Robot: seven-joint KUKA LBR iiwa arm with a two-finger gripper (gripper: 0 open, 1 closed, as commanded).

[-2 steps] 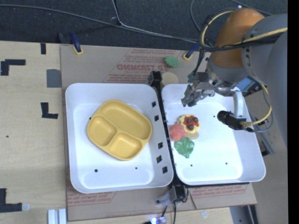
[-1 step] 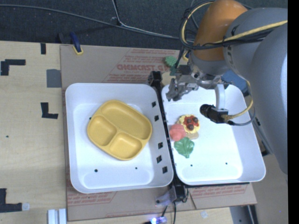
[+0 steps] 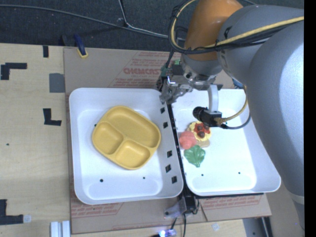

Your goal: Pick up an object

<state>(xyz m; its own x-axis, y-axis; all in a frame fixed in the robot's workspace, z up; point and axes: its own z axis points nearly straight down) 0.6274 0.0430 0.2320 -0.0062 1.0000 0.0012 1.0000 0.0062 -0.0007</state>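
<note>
A yellow divided plate (image 3: 126,136) lies in the left bin (image 3: 81,132). In the right bin (image 3: 242,157), close to the divider, sit three small items in a cluster: a yellow and red piece (image 3: 201,132), a pink piece (image 3: 187,140) and a green leafy piece (image 3: 195,155). My gripper (image 3: 169,89) hangs at the back end of the divider between the bins, above and behind the cluster, with the arm's orange band (image 3: 210,19) over it. Nothing shows in its grasp.
A black cable fitting (image 3: 203,115) with a yellow-tipped lead dangles from the wrist over the right bin, just behind the cluster. The grey arm (image 3: 276,83) covers the right side. Cardboard (image 3: 138,70) lies under the bins, and black cables (image 3: 118,19) run behind.
</note>
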